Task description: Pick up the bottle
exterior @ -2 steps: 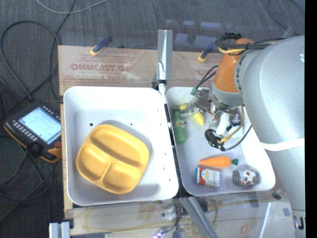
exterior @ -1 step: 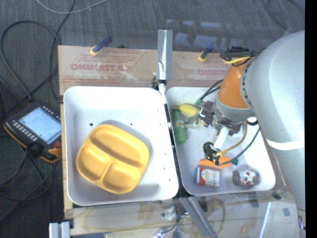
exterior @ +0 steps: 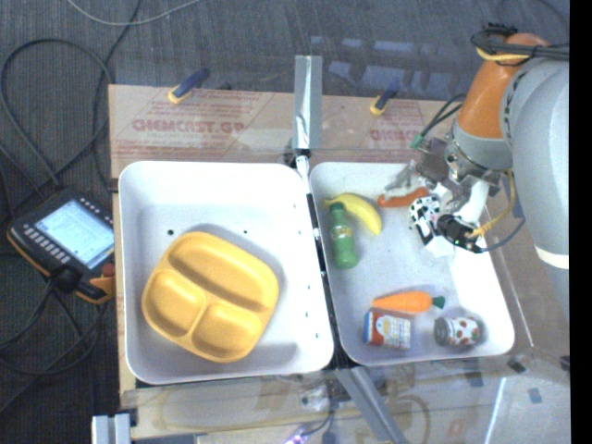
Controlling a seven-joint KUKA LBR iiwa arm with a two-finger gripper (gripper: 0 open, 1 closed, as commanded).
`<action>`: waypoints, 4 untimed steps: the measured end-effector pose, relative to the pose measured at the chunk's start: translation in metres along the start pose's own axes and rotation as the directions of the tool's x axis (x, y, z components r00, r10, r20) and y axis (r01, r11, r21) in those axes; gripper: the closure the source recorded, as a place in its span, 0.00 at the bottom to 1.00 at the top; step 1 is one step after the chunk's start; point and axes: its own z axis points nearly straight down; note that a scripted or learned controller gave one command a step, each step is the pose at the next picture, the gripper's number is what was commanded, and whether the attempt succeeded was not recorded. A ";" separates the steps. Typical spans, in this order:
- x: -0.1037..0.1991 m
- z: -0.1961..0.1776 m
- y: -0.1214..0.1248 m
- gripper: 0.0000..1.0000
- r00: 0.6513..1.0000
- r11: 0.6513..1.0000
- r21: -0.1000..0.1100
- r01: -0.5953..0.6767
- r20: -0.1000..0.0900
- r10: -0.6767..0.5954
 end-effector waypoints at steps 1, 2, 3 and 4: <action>0.031 0.046 -0.065 0.00 0.995 0.995 0.002 -0.095 -0.001 0.095; 0.039 0.076 -0.058 0.00 0.987 0.987 -0.007 -0.161 -0.006 0.161; -0.001 0.069 -0.037 0.00 0.997 0.997 0.001 -0.075 0.001 0.075; -0.002 0.064 -0.039 1.00 0.997 0.997 0.008 -0.074 0.006 0.074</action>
